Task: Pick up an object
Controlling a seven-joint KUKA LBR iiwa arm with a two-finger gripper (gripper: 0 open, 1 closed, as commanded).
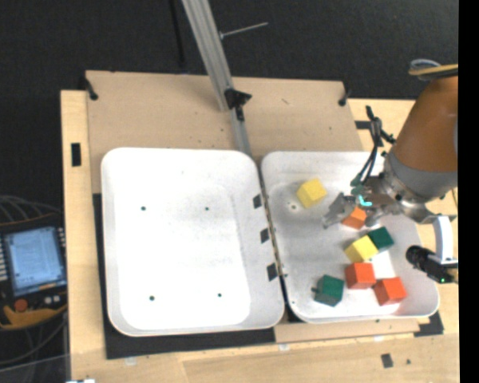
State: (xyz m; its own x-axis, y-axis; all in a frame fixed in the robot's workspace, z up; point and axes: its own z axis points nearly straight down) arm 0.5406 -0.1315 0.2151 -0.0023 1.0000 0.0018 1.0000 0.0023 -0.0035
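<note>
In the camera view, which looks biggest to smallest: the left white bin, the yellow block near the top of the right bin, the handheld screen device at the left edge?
1. Left white bin, by far the largest.
2. Handheld screen device.
3. Yellow block, the smallest.

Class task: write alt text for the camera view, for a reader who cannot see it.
A grey and orange arm reaches from the right, its gripper low over an orange block in the right bin. Yellow, green and orange blocks lie around it; the left bin sits alongside.
</note>
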